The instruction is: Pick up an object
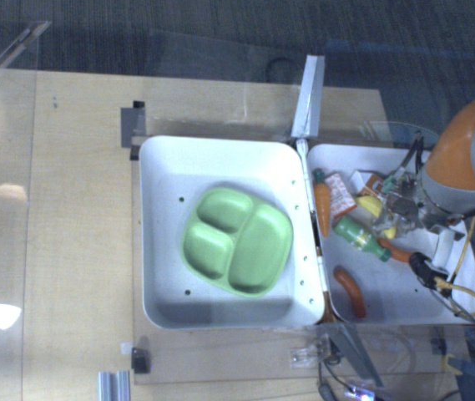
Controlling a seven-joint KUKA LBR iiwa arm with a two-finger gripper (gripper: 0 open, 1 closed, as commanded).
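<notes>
The right bin (387,295) holds several small toy items. An orange carrot (322,210) lies along its left wall, beside a red and white packet (341,192). A green bottle (360,236) lies on its side in the middle, with a yellow piece (370,206) just above it. A red sausage (350,293) rests near the front left corner. My gripper (393,209) hangs over the bin's middle, right beside the yellow piece and the bottle's right end. The wrist hides what lies beneath it.
The left bin (162,224) holds a green divided plate (237,241). A metal bar (308,98) stands up at the back between the bins. Cables (450,286) trail from the wrist over the right bin's right side.
</notes>
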